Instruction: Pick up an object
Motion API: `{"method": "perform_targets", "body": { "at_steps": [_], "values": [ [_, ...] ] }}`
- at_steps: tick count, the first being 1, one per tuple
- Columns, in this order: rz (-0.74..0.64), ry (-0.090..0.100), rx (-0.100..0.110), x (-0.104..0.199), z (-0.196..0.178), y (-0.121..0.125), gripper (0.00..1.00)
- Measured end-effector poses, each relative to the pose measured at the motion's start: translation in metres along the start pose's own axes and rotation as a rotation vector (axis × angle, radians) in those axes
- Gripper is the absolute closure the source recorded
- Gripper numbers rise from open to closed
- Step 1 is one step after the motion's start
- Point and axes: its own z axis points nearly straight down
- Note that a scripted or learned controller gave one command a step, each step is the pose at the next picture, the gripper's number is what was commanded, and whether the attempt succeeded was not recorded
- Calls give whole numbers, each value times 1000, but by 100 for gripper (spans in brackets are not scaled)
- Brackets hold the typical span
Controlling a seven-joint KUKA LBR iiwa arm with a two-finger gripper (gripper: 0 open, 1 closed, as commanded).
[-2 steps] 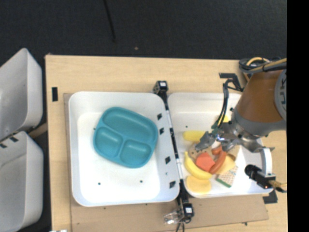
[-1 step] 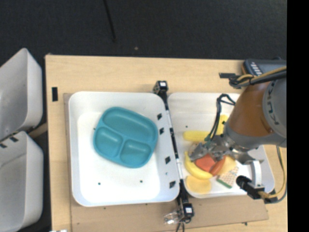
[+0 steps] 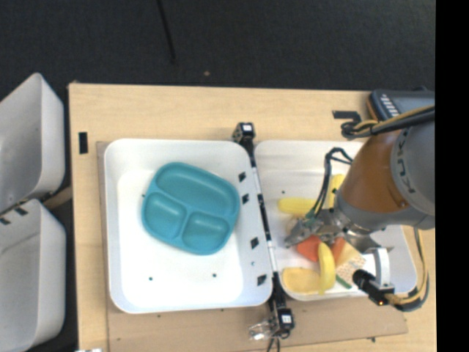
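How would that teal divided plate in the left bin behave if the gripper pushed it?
The teal plate looks rigid, probably plastic, so it likely holds its shape. Lying flat on the smooth white left bin, it would probably slide, not tip or roll.

On the pale wooden counter (image 3: 88, 218) two shallow white plastic bins stood side by side. The left bin (image 3: 117, 270) held a teal plastic divided plate (image 3: 190, 207), a little toward its far side. The grey arm with an orange band (image 3: 381, 182) reached in from the right, over the right bin (image 3: 293, 152). In this bin a yellow banana-shaped toy (image 3: 297, 206) lay near the middle. Nearer to the front wall an orange rounded toy (image 3: 311, 248), a yellow curved toy (image 3: 325, 264) and a pale yellow flat piece (image 3: 299, 279) lay close together.
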Motion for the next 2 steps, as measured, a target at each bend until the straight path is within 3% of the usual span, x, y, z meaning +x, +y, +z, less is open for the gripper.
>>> {"method": "perform_targets", "body": {
  "at_steps": [1,2],
  "values": [
    [9,1,3,-1,-9,-1,100],
    [-5,1,-1,5,-57,-4,100]
  ]
}}
